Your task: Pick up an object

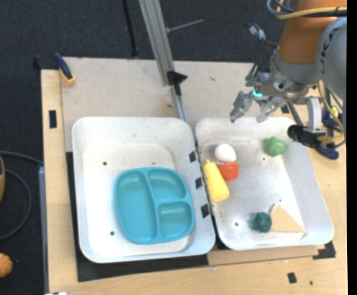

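Note:
My gripper (252,112) hangs above the far edge of the right bin (301,165), its two fingers spread open with nothing between them. Below it in that bin lie a white egg-shaped object (225,152), an orange-red piece (230,171) and a yellow cylinder-like object (215,181), all near the bin's left wall. A green ball (275,145) rests to the right, just below the gripper. At the near end sit a dark green lump (262,222) and a tan wedge (286,220).
The left bin (98,140) holds a teal divided plate (155,204). A slanted metal post (160,42) rises behind the bins. An orange pumpkin-like thing (0,263) lies off the bench at the lower left.

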